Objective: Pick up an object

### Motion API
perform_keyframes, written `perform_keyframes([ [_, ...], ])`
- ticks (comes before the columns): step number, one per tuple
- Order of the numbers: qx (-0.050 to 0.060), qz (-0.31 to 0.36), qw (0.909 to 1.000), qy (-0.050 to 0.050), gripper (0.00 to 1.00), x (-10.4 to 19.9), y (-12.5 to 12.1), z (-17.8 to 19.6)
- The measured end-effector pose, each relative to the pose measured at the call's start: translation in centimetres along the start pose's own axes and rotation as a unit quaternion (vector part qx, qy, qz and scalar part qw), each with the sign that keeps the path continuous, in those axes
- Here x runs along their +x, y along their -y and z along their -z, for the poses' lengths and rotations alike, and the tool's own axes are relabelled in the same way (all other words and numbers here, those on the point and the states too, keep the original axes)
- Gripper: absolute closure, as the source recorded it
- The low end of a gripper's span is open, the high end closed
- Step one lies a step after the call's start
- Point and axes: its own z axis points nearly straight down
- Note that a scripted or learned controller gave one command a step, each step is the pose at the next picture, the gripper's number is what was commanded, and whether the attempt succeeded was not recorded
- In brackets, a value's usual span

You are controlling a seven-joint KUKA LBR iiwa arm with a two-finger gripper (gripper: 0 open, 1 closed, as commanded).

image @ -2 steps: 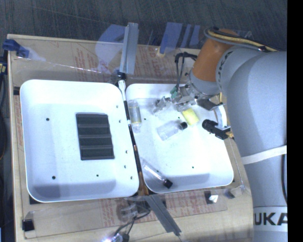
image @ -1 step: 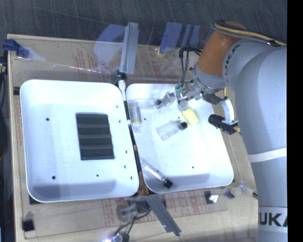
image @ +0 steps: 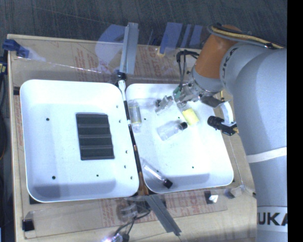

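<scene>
Right bin point(image: 227, 170), far edge: gripper point(image: 183, 94) low over the clutter; you cannot tell its state. Nearest candidates: yellow block point(image: 191, 116), just beside it toward the centre; clear bottle point(image: 169, 129), mid-bin; small vial point(image: 164, 103), far edge. Left bin point(image: 30, 92): black ridged pad point(image: 95, 136), centre. You do best to choose the block, descend squarely, and straddle it before closing.

We see the bench point(image: 65, 59), a brown board, bearing two white bins side by side. The right bin point(image: 192, 170) sits under the gripper point(image: 184, 95); the left bin point(image: 50, 145) lies well away from it, touching the right bin's edge.
</scene>
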Motion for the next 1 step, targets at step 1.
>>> perform_keyframes([
  [1, -0.001, 0.024, 0.9997, 0.001, 0.00, -0.01, 0.00, 0.39],
])
